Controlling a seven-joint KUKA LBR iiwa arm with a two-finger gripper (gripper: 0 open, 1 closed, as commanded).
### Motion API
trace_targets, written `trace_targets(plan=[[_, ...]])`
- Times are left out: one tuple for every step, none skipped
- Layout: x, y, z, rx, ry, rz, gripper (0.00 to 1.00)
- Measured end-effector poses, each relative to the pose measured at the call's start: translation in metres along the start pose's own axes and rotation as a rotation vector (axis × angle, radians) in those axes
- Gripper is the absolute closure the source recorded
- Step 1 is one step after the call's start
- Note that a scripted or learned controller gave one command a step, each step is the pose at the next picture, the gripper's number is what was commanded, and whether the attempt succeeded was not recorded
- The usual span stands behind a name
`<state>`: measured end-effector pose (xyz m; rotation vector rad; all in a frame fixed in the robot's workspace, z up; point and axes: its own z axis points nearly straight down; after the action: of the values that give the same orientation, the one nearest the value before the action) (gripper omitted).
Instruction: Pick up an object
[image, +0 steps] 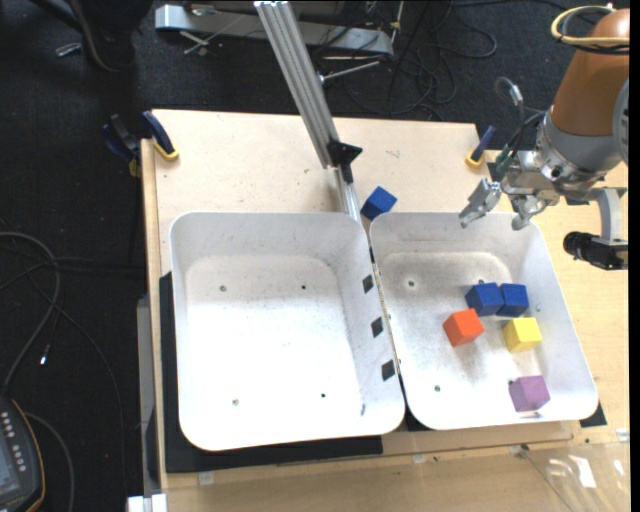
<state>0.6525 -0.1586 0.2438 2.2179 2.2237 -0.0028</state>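
Jaws of the gripper stand apart with nothing between them, hanging over the far rim of the right bin, likely poised before a descent. Candidates for picking lie in that bin: two blue cubes touching side by side, an orange cube just beside them, a yellow cube nearby and a purple cube nearer the front rim. Another blue cube sits outside on the surface, behind the left bin.
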Motion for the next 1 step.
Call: trace_targets(plan=[[0.0000, 0.0000, 0.0001, 0.000, 0.000, 0.000, 0.00]])
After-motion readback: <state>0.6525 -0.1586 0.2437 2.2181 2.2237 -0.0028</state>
